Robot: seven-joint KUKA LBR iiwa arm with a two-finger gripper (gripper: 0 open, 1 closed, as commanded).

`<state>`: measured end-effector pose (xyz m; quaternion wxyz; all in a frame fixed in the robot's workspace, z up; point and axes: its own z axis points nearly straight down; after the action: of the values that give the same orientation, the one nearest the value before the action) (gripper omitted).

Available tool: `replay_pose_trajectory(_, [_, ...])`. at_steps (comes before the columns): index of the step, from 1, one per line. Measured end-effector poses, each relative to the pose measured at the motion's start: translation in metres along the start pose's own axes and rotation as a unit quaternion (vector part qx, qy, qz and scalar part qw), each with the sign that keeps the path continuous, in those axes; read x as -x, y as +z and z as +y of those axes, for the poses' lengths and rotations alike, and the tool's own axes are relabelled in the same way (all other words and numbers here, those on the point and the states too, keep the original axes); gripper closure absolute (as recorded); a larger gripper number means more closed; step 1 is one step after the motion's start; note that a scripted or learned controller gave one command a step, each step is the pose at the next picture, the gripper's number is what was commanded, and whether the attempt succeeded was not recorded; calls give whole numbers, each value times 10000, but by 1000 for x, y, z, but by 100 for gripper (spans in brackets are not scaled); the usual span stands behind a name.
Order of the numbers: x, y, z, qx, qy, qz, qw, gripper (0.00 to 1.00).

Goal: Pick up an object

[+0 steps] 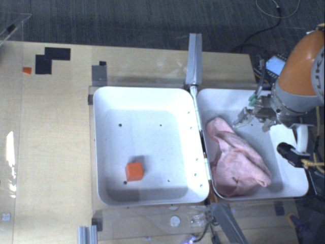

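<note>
Over the right bin (289, 187) the gripper (250, 117) hovers, fingers apart w/ nothing between them, just beside the pink cloth (236, 156) at its upper end. An orange block (134, 171) sits in the left bin (109, 136). Best approach: drop straight onto a raised fold of cloth, close firmly, then lift.
</note>
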<state>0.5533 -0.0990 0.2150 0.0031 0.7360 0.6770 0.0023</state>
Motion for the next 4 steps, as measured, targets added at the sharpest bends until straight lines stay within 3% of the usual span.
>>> replay_pose_trajectory(1, [30, 117, 50, -9, -1064, 1, 9943, 0])
replay_pose_trajectory(2, [28, 106, 52, 15, -1108, -7, 9938, 100])
replay_pose_trajectory(3, [28, 106, 52, 14, -1109, -6, 9938, 0])
replay_pose_trajectory(4, [28, 106, 52, 14, -1109, -6, 9938, 0])
